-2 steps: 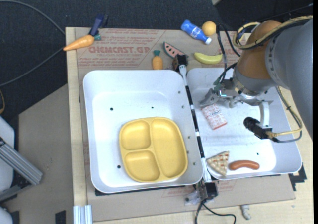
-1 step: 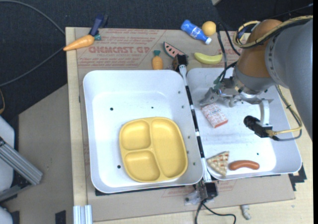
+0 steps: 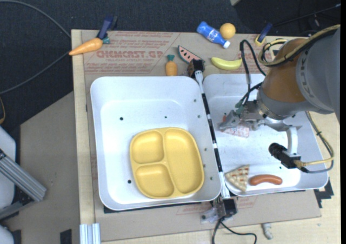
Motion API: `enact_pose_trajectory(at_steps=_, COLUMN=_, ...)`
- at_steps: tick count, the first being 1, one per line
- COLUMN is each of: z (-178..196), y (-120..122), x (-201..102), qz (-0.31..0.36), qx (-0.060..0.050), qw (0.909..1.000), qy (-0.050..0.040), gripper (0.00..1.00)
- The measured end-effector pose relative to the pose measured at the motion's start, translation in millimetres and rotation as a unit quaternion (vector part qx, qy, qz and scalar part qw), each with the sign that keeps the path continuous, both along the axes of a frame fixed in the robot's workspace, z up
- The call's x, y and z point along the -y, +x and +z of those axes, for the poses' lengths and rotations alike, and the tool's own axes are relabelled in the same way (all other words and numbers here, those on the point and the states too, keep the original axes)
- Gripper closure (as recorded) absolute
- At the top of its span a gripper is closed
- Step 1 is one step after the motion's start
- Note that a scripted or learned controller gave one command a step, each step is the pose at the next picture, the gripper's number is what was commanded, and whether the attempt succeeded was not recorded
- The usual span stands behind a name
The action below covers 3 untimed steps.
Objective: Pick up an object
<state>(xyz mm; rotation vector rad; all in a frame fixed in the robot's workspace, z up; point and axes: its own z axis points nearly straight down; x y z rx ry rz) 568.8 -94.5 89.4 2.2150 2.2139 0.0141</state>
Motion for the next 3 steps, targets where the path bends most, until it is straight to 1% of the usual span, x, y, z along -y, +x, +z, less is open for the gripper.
enact_pose_trajectory(at_steps=1, z=-4, y=86, x=5, qz=0.001, qx=-0.006, qw=1.0, qy=0.0002, gripper=0.0)
enact_pose_trajectory(at_steps=2, z=-5, y=57, x=-1, qz=0.0, qx=-0.008, qw=1.0, qy=0.0004, gripper=0.0)
enact_pose_trajectory(at_steps=3, z=5, y=58, x=-1, qz=0.001, qx=-0.007, qw=1.0, qy=-0.0001, gripper=1.0)
